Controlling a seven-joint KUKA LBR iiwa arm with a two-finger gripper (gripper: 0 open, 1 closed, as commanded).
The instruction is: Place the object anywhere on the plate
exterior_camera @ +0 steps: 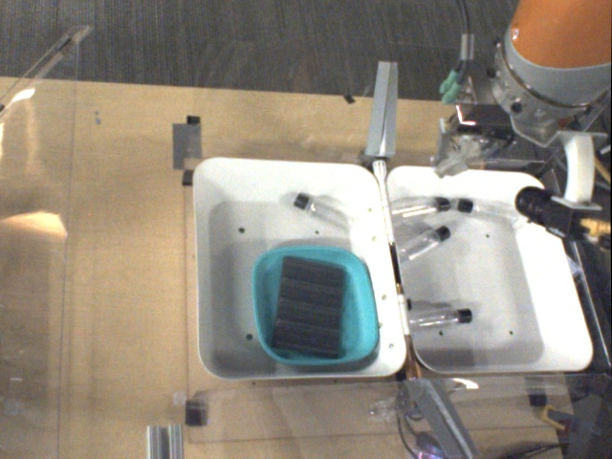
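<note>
A teal plate (360,295) rests in the left bin (218,285), toward its front right. A dark grey ridged block (309,306) lies flat on the plate, well inside its rim. My gripper (455,154) hangs over the back left corner of the right bin (555,323), well away from the plate and the block. The grey arm with its orange band (559,12) rises behind it at the top right. Nothing shows between the gripper's tips.
A clear vial with a black cap (316,207) lies in the left bin behind the plate. Several more capped vials (426,240) lie along the right bin's left half. A metal post (382,113) stands behind the wall between the bins.
</note>
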